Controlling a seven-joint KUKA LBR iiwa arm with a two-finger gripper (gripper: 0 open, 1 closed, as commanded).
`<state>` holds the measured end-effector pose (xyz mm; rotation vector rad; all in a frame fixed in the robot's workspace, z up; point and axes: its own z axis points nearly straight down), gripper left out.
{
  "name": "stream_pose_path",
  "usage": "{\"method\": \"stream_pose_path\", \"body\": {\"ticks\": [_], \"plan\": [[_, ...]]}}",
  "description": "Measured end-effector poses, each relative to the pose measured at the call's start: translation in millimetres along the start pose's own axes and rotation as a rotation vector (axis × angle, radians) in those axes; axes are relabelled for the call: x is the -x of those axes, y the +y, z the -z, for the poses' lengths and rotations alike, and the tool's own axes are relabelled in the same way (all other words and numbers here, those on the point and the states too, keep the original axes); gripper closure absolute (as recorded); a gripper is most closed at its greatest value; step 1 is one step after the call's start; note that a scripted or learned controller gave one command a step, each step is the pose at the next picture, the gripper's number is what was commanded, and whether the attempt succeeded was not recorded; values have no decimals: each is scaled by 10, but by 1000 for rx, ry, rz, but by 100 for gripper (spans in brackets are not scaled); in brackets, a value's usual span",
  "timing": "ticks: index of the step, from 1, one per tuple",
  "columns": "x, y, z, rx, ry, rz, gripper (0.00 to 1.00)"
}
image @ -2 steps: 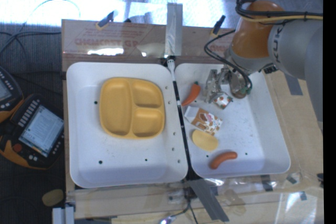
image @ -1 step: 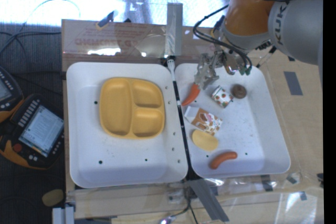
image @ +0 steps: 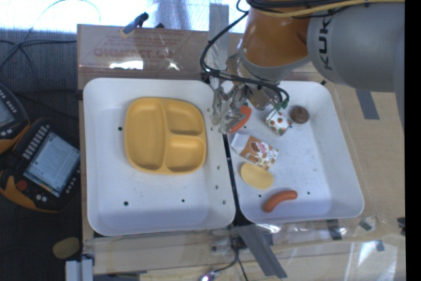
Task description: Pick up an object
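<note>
My gripper (image: 229, 116) hangs over the left edge of the right bin (image: 342, 174), close to the divider between the two bins. A small red-orange piece (image: 243, 117) sits against the gripper's right side. Whether it is held or just lies beneath cannot be made out. Other loose items lie in the right bin: a white packet with a red and brown print (image: 256, 151), a yellow slice (image: 256, 176), a red sausage (image: 280, 199), a small white and red box (image: 278, 121) and a brown round piece (image: 299, 114).
A yellow divided tray (image: 164, 135) lies in the left bin (image: 105, 207). The arm's orange band (image: 276, 23) and grey body loom over the back of the right bin. A handheld controller (image: 39, 161) lies off the bench at left.
</note>
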<state>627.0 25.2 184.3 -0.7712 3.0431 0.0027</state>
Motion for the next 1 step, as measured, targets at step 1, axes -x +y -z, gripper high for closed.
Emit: {"method": "stream_pose_path", "body": {"ticks": [1], "plan": [[-425, -208, -1, -2, 2, 209, 100]]}}
